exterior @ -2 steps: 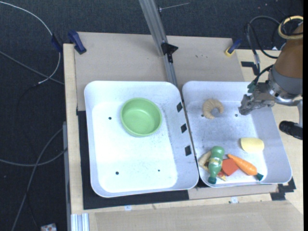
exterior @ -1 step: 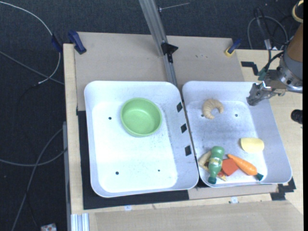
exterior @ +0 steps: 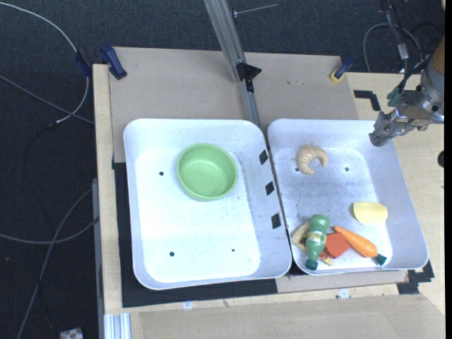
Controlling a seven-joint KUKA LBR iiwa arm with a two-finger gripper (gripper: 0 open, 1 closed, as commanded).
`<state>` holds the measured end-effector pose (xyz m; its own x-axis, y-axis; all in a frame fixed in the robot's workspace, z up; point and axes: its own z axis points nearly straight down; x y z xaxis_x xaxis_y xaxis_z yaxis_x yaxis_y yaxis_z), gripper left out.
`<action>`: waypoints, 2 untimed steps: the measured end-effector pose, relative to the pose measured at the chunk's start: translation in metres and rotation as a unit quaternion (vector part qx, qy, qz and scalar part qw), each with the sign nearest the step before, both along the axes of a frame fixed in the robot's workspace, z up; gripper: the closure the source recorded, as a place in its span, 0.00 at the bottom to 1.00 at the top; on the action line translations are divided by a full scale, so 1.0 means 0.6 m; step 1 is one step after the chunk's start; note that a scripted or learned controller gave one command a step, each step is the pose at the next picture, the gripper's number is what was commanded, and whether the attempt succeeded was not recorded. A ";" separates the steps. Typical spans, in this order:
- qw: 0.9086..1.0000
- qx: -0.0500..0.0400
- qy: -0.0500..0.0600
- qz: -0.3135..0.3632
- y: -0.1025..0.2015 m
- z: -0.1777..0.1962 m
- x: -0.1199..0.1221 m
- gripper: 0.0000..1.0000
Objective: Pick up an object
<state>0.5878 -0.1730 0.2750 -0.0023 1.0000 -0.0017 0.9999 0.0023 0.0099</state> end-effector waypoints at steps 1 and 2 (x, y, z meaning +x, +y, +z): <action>1.000 0.001 0.001 0.002 0.078 0.006 0.016 1.00; 1.000 0.004 0.010 0.002 0.169 -0.023 0.022 1.00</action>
